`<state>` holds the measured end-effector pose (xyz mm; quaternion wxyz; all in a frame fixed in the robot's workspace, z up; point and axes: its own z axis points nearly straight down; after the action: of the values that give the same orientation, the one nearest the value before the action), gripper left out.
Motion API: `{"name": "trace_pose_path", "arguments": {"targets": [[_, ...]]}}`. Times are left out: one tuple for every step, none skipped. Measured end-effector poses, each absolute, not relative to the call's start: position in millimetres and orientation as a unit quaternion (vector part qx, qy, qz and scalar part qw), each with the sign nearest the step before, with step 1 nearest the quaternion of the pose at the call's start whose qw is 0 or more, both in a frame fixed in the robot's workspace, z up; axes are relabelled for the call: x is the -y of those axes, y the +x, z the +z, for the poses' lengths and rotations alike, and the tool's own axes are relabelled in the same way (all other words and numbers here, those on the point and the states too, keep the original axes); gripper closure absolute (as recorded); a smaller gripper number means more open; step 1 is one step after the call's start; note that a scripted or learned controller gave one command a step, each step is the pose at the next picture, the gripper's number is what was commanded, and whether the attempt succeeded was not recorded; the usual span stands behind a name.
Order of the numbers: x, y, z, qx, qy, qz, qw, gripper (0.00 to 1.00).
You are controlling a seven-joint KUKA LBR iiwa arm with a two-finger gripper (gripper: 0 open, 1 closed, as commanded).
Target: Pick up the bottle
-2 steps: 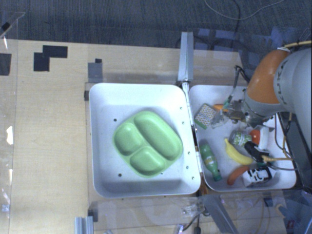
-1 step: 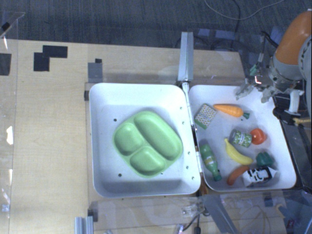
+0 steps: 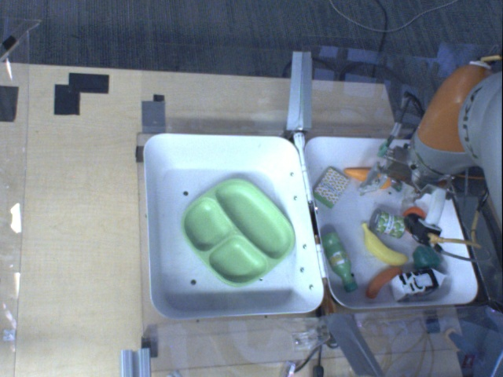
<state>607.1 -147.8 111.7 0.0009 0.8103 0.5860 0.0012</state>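
green bottle (image 3: 338, 259) in right bin (image 3: 468, 287), divided plate (image 3: 238, 229) in left bin (image 3: 169, 289)

Green bottle (image 3: 339, 259), yellow banana (image 3: 383, 247), green plate (image 3: 238, 230)

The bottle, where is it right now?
The green bottle lies in the right bin, along its left wall near the front. The banana is just to its right, and the green plate sits in the other bin.

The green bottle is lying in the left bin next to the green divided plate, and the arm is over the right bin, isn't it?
Not quite. The camera view shows the green bottle lying in the right bin, by its left wall. The green divided plate is in the left bin. The arm is indeed over the right bin.
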Motion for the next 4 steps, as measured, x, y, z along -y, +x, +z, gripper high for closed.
{"name": "trace_pose_path", "arguments": {"targets": [[178.2,663.4,155.0,-0.573,0.820,0.0025,0.003,0.00],[184.4,583.9,149.1,-0.594,0.805,0.0016,0.002,0.00],[118.6,608.1,88.0,-0.486,0.874,0.0039,0.002,0.00],[114.3,670.4,173.4,-0.534,0.845,0.0026,0.002,0.00]]}}
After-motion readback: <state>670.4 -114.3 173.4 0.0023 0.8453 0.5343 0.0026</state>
